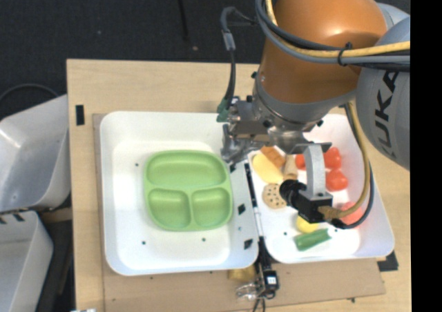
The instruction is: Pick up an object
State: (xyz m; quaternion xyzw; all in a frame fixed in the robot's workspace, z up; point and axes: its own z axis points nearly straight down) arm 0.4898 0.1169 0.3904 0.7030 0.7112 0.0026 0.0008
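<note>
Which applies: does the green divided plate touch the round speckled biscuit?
Apart. Camera view: green divided plate in left bin, round speckled biscuit in right bin.

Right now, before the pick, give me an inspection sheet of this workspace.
Surface: bench bearing the left bin and right bin, side by side.
Job's things: right bin holds a cookie, yellow piece, red pieces and green piece.
Clutter: green plate alone in the left bin.
Grippers: gripper low at the right bin's left edge; whether it holds anything cannot be told.
Cables: black cable runs down to the gripper.
Surroundings: dark floor; white container left of the bench.
</note>
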